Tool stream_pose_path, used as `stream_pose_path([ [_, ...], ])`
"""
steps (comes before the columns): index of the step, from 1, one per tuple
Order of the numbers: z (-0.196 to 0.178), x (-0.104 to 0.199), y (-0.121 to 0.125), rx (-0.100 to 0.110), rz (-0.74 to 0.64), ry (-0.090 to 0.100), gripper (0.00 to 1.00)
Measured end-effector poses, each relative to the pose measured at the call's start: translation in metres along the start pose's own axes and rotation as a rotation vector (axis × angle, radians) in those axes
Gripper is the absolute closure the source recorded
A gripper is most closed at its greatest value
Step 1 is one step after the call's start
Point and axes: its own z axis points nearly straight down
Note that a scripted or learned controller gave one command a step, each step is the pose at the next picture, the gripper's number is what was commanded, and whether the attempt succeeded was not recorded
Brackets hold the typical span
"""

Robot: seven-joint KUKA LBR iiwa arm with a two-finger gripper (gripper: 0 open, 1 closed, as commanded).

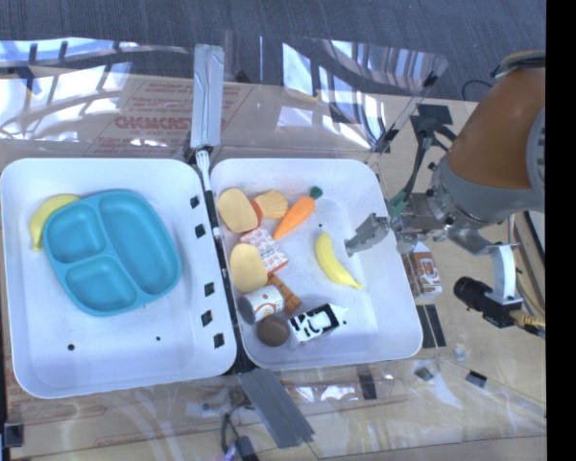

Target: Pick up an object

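Dark ribbed carpet lies beyond a pale wooden bench that carries two shallow white plastic bins, with crinkled clear film shining behind them. Inside the left bin sits a smooth blue divided plate with rounded corners, and a curved yellow banana peeks out at its upper left edge. Toy food is clustered in the right bin: a tapered orange carrot with a green top, a second glossy yellow banana, two rounded tan slices like bread, a small printed carton, a brown ball, and a black-and-white box. From the right, the grey metal gripper hangs over the right bin's right side, just beside the banana there and apart from it. Whether its fingers are spread or closed cannot be told, and nothing shows between them.
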Motion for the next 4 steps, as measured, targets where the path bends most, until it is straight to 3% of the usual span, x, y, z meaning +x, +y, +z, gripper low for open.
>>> stream_pose_path([
  [1,0.159,0.027,0.054,-0.016,0.019,-0.003,0.00],
  [2,0.169,0.020,0.107,-0.012,-0.152,-0.003,0.00],
  [3,0.174,0.038,0.136,0.002,-0.497,0.000,0.00],
  [4,0.172,-0.004,0.151,-0.005,-0.256,-0.002,0.00],
])
